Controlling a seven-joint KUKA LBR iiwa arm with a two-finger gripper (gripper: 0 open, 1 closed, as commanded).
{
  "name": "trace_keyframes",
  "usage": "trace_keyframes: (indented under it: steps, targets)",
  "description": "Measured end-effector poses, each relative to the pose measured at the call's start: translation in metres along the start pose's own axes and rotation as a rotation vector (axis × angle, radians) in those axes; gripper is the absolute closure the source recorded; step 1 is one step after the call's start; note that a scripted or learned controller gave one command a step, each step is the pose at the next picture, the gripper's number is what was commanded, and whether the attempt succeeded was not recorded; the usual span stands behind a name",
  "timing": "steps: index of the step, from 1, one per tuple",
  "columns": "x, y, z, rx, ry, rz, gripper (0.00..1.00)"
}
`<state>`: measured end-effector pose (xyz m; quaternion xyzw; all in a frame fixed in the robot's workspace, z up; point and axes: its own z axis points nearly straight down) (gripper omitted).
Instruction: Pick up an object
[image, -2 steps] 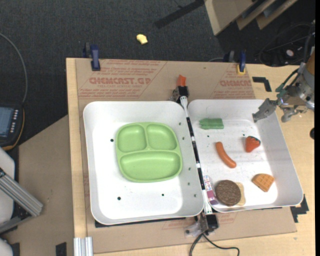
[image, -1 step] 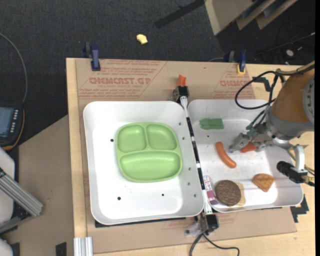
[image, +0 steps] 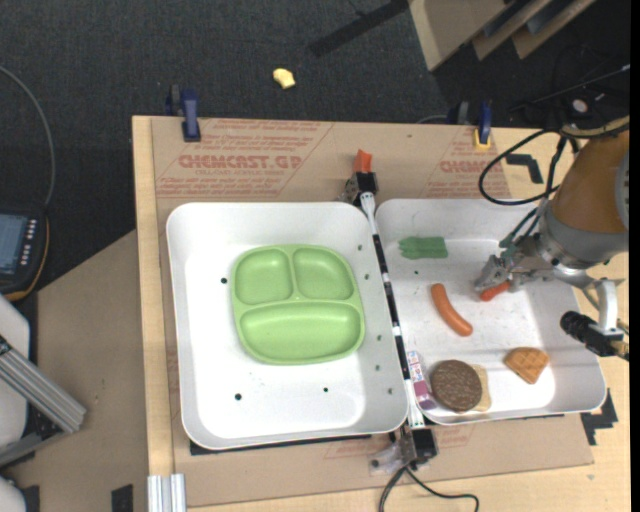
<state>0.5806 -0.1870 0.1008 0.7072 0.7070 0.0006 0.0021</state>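
My gripper (image: 503, 275) is low in the right bin (image: 560, 400), near its back right part, under the grey wrist with the orange band. A small red-orange piece (image: 490, 293) lies right at the gripper's tip, touching or nearly touching it. An orange-red sausage (image: 451, 308) lies a little to the left of the gripper. A green block (image: 423, 247) rests near the bin's back left. A brown round patty (image: 456, 384) sits at the front left on a tan slice. A tan waffle-like piece (image: 527, 364) lies at the front right.
The left bin (image: 200, 380) holds a light green divided plate (image: 296, 303). A black clip rail (image: 385, 290) runs between the two bins. Black cables (image: 510, 170) loop over the bench behind the right bin. A black arm part (image: 592, 331) overhangs the right rim.
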Motion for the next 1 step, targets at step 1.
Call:
trace_keyframes:
  steps: [1]
  targets:
    - [0.0756, 0.0528, 0.0142, -0.005, -0.001, -0.008, 1.0]
